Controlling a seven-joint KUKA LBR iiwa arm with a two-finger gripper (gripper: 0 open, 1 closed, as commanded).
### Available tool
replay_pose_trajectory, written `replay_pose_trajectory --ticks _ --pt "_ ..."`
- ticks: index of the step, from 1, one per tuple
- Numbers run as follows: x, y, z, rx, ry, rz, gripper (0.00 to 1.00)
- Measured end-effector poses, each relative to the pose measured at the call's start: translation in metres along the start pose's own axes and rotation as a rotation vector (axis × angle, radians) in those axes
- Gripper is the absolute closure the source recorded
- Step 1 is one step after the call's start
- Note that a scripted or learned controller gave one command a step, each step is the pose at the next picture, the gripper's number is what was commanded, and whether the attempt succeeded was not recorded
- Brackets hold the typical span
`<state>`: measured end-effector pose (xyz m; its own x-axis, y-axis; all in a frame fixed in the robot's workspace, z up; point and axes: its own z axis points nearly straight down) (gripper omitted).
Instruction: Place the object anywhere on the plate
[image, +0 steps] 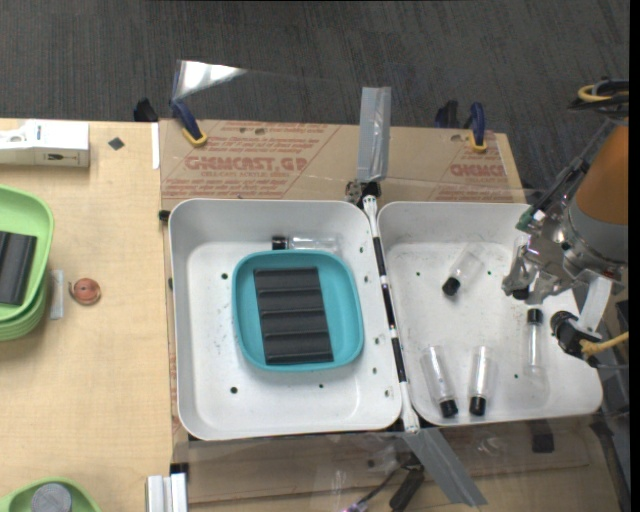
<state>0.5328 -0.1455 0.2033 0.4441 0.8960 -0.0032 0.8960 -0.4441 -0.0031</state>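
The pale wooden surface (100, 400) carries two shallow white bins side by side: the left bin (200, 330) and, touching its right rim, the right bin (500, 395). Behind the left bin lies printed brown cardboard (260, 160) (clamped at its far edge). Well left of that bin sit stacked green trays (25, 225), a small round reddish disc (86, 291) and a white box (45, 145).
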Motion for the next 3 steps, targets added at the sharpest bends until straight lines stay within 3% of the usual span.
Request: replay_pose_trajectory --ticks 1,2,3 --pt "0.067 -0.086 -0.017 0.000 0.001 -0.292 1.00" --pt "0.124 -0.099 -0.014 0.000 0.000 -0.313 1.00" --pt "0.124 -0.099 -0.014 0.000 0.000 -0.312 0.00"
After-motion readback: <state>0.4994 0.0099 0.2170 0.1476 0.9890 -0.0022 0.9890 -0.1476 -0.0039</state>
